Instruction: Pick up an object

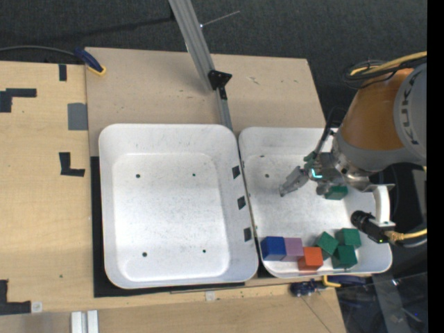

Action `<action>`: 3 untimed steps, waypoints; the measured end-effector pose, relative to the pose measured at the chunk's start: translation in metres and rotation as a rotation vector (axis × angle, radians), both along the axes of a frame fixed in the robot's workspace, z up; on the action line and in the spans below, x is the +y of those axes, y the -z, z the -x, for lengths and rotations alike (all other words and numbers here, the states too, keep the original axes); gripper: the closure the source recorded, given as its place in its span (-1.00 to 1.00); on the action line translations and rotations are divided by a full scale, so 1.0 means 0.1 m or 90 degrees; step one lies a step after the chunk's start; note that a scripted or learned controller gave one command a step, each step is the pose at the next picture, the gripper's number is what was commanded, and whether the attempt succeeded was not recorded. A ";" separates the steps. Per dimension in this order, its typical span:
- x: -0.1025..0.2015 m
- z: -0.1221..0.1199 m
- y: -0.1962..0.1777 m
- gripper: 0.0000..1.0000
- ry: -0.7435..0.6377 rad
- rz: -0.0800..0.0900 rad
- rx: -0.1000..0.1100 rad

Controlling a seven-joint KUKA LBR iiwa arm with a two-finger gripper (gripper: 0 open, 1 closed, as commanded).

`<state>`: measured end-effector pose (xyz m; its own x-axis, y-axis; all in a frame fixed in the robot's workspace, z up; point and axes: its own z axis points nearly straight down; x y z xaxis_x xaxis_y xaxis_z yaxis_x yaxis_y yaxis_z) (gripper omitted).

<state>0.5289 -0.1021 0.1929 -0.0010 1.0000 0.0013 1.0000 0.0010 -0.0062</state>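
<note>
The right bin [277, 151] serves as the landmark. Along its near rim sits the cluster of blocks: a blue block [274, 247] at the corner next to the left bin, a pale purple block [294, 246] touching it, an orange block [312, 257] just beside that, then three green blocks [339, 246] bunched toward the arm's side of the bin. Farther in, over the middle of the right bin, hangs the gripper [294, 182], its dark fingers pointing toward the left bin and down at the floor; whether they are spread or pressed together cannot be made out, and nothing is seen between them. A small green shape beside the wrist may be part of the tool or another block; it is too unclear to call. The relation that matters: every block lies on the near side of the gripper, along the rim, with the purple and orange ones most directly below it in the view, so a pick would likely need a move toward that rim and then down. The blocks crowd each other and the bin wall, which leaves little room for the fingers. The left bin [166, 200] has a speckled white floor, and beyond both bins a metal rail [194, 37] slants over the brown bench [152, 89].
</note>
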 end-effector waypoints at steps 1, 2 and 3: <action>0.00 -0.01 -0.02 -1.00 0.000 0.000 -0.003; -0.06 -0.08 0.54 -1.00 0.000 0.001 0.001; -0.05 -0.07 1.04 -1.00 0.000 0.001 -0.002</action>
